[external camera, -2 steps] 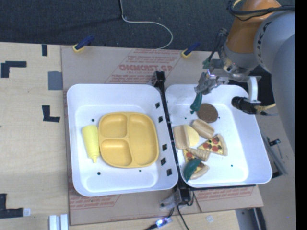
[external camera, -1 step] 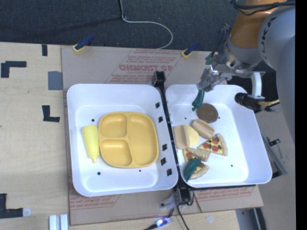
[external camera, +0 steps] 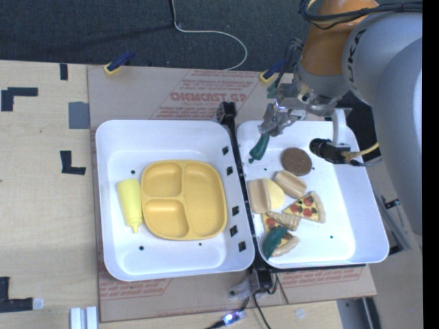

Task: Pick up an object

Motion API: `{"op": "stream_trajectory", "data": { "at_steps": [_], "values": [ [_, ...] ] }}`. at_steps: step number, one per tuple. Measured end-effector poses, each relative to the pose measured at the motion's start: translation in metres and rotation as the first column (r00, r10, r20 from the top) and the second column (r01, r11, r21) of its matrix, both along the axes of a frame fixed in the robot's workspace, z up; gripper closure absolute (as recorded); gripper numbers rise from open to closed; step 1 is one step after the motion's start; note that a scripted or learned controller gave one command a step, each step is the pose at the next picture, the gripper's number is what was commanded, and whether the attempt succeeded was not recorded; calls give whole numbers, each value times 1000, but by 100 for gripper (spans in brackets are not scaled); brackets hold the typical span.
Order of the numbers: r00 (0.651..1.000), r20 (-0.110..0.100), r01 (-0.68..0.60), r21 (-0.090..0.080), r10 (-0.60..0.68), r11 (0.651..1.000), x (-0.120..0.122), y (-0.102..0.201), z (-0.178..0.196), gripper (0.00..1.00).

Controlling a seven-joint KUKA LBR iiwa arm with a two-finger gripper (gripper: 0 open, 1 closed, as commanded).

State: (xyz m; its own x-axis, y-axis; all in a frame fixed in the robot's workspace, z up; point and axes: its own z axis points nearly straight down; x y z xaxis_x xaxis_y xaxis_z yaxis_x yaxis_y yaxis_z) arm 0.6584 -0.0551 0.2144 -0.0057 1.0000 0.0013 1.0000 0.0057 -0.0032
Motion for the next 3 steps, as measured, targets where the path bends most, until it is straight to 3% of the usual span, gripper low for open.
{"op": "stream_trajectory", "data": {
  "at_steps": [2,3],
  "values": [
    [1000,2,-2,0,2,1000,-6,127,13,100],
    [1000,0,1,-1,-1,1000,-14,160,8,100]
  ]
}}
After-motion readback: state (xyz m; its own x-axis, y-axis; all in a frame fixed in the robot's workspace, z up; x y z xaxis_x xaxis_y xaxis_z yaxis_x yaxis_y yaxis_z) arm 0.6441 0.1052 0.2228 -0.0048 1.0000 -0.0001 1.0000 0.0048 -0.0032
